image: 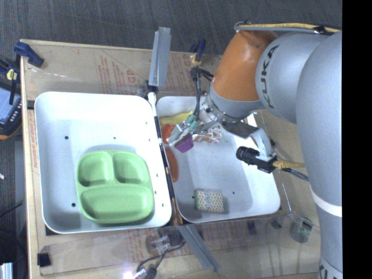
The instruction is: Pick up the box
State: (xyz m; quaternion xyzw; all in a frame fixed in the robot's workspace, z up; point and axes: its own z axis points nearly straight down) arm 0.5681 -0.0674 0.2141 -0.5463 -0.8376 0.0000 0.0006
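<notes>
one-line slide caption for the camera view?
KUKA arm's gripper low over clutter at the right bin's far end; patterned box near its front; green tray in left bin.

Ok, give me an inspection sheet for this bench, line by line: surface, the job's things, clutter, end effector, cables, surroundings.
Surface: a wooden bench bearing two shallow white bins side by side, the left bin and the right bin.
Job's things: a small patterned box lies flat near the front of the right bin, apart from the arm.
Clutter: a green divided tray in the left bin; a purple piece, a yellow item and a red item bunched at the right bin's back left.
End effector: low over that bunch, far from the box; finger state unclear.
Cables: a black connector with a lead at the arm's side.
Surroundings: blue clamps on the bench edge; dark carpet.
</notes>
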